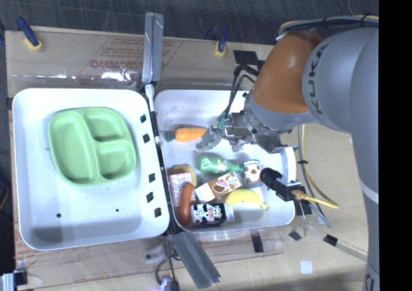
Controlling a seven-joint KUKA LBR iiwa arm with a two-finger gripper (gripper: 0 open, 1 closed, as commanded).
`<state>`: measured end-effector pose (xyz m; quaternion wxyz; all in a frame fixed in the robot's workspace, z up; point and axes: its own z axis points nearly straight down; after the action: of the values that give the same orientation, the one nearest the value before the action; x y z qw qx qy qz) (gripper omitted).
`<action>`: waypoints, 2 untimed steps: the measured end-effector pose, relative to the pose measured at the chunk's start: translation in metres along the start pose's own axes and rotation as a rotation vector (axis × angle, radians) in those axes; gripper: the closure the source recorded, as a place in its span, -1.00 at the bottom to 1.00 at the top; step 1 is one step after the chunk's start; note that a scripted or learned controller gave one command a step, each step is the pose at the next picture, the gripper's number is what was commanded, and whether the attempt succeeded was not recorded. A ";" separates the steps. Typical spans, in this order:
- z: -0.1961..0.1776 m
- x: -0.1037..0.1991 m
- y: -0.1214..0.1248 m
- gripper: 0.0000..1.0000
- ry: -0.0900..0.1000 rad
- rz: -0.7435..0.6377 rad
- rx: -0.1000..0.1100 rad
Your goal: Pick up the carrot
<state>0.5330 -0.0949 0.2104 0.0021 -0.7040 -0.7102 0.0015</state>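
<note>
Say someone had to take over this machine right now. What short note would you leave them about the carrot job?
Pincer: low in the right bin, fingertips right next to the carrot's end. I cannot tell whether it is open or shut.
Carrot: lying on the right bin's floor, near its left wall, above the pile of other toy food.
Done: the arm has reached the carrot.
Left: grip it and lift it out. No grasp shows yet.
Left bin holds a green tray.
</note>
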 end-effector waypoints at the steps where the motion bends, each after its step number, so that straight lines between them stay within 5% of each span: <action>1: 0.119 0.000 0.014 -1.00 -0.001 -0.109 -0.003; 2: 0.118 -0.005 0.098 -1.00 -0.001 -0.120 -0.004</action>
<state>0.6307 -0.0993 0.0921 0.0005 -0.6602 -0.7511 0.0003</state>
